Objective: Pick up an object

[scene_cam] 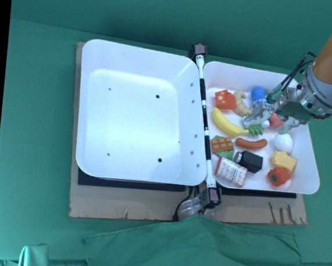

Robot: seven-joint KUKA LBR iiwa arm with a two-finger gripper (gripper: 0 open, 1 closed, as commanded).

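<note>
Camera view looks down on two white bins set side by side on a cardboard sheet (pixel 123 210) over green cloth. The left bin (pixel 98 53) shows a bare white floor with a few dark dots. The right bin (pixel 310 181) carries a crowd of small toys. A yellow banana (pixel 228 124) lies near its left wall, with a red piece (pixel 224 98) just beyond it toward the far edge. A sausage (pixel 251 143) sits mid-bin, a white egg (pixel 283 142) beside it to the right. Toward the near edge lie a waffle-like block (pixel 222 143), a black box (pixel 250 161), a printed can (pixel 230 171), a yellow ridged piece (pixel 283 161) and a red tomato (pixel 278 176) at the near right corner. The gripper (pixel 268 115) hangs low over the far middle of the right bin, just beside a blue ball (pixel 258 94). Whether its fingers are apart or together, I cannot tell; the metalwork there is perhaps touching a small green toy (pixel 255 130), but the view is too cluttered to be sure.
</note>
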